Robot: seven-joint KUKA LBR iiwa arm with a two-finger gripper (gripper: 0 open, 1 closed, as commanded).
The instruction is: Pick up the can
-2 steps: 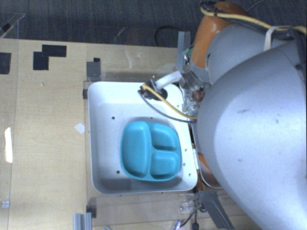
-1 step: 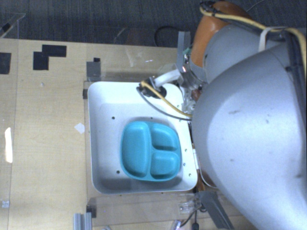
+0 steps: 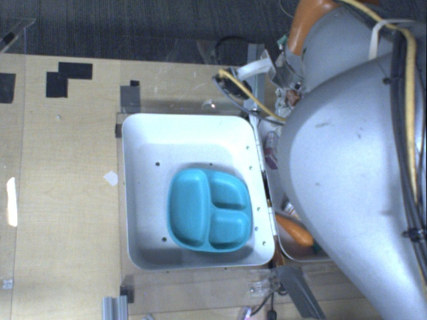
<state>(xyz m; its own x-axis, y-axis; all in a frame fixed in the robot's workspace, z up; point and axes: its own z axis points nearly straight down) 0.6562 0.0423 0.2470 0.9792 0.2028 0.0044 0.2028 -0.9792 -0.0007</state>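
Since the arm (image 3: 353, 179) is hogging the whole right side of my feed, take this with a grain of salt. Closest to the camera, at the bottom, is the front lip of the left bin (image 3: 200, 264), and inside it a blue divided plate (image 3: 210, 210) lying flat, a bit toward the front. Just beside that, over the divider, I get a sliver of the right bin (image 3: 293, 253) with an orange rounded thing (image 3: 295, 232) peeking out from under the arm, and I can't say what it is. Further back there's a tangle of cables (image 3: 243, 89) around the wrist end, then the orange band (image 3: 310, 9) way up top. As for the can: honestly I can't tell where it is. My best guess is it's somewhere in the right bin under the arm's bulk, since nothing in the left bin looks like one. Same story for the gripper: whether it's wide, narrow or holding anything, I can't tell. So for progress, I'd call the pickup not confirmed, with the grab and the lift both unproven from what I've got. Which way the can points and how its long axis runs, can't tell either.
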